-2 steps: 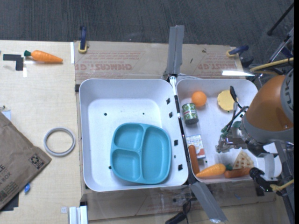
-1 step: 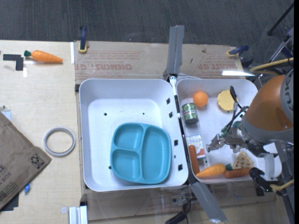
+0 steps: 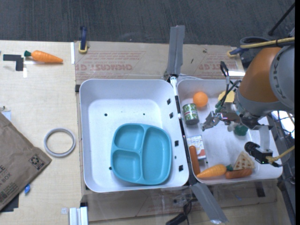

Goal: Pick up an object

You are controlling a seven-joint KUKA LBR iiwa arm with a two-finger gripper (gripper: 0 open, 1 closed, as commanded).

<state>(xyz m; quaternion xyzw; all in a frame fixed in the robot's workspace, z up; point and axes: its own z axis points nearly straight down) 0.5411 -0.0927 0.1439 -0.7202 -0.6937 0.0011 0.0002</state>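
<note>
**Q:** Nearest the camera, what lies on the bench?

**A:** Along the near wall of the right bin [image 3: 262, 176] lie a toy carrot [image 3: 212, 171], a reddish sausage-like piece [image 3: 240, 174] just right of it, and a waffle-patterned wedge [image 3: 244, 161] touching that piece on its far side. A second red sausage [image 3: 193, 157] lies against the bin's left wall, with a small printed carton [image 3: 197, 145] just beside it. At the bench's near-left corner, a brown cardboard box [image 3: 16, 165] rests tilted.

**Q:** And the middle ground?

**A:** The left bin [image 3: 93, 125] holds a teal three-compartment plate [image 3: 141, 153] in its near-right part. Left of that bin, a pale tape ring [image 3: 59, 141] lies flat on the bench. In the right bin, the gripper [image 3: 211, 121] hangs over bare floor near the centre; its fingers are slightly parted and nothing is seen between them. A teal object [image 3: 241, 130] shows just right of the gripper, partly hidden by the arm.

**Q:** Which objects lie nearest the gripper?

**A:** A small green can [image 3: 190, 113] stands just to its left and slightly farther, apart from the fingers. An orange ball [image 3: 200, 99] sits beyond the can, and a yellow item [image 3: 228, 96] shows to the ball's right, largely hidden behind the wrist.

**Q:** What occupies the far side?

**A:** A flattened cardboard sheet [image 3: 122, 60] lies under both bins, a blue clamp [image 3: 83, 39] at its far-left corner. Farther left, a second toy carrot [image 3: 43, 56] rests on the bench.
</note>
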